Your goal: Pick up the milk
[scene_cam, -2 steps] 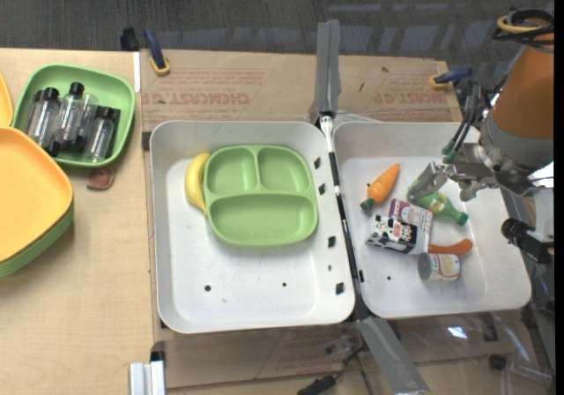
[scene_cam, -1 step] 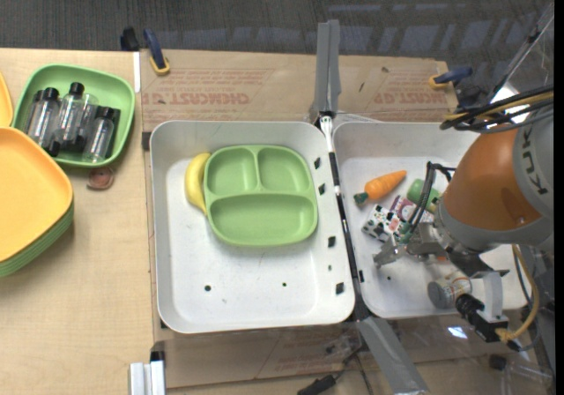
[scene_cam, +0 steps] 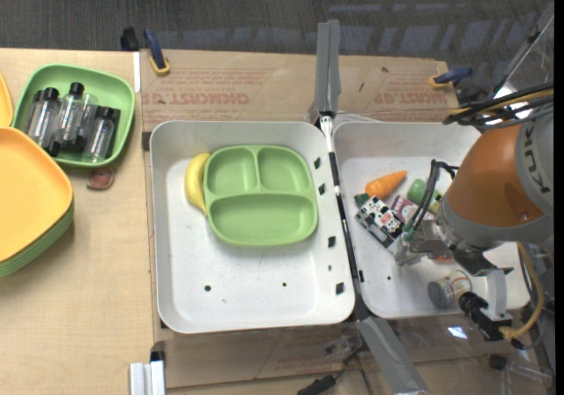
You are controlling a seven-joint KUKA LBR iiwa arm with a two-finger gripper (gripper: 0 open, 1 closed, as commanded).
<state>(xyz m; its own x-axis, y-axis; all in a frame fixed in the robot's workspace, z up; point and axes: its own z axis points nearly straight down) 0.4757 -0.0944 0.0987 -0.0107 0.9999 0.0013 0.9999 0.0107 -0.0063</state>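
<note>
Arm over the right bin

We see the boxy, cow-patterned milk carton [scene_cam: 379,219] beside a tapered carrot [scene_cam: 386,183]; we cannot tell the gripper's [scene_cam: 416,243] state; bare bin floor [scene_cam: 379,283] lies below.

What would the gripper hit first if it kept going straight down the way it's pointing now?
Probably the milk, the cow-patterned carton lying just left of the gripper in the right bin. If the line falls short of it, the bin floor comes first; depth is hard to judge from above.

Arm [scene_cam: 498,182] reaches in, tool [scene_cam: 412,248] pointed down.
</note>
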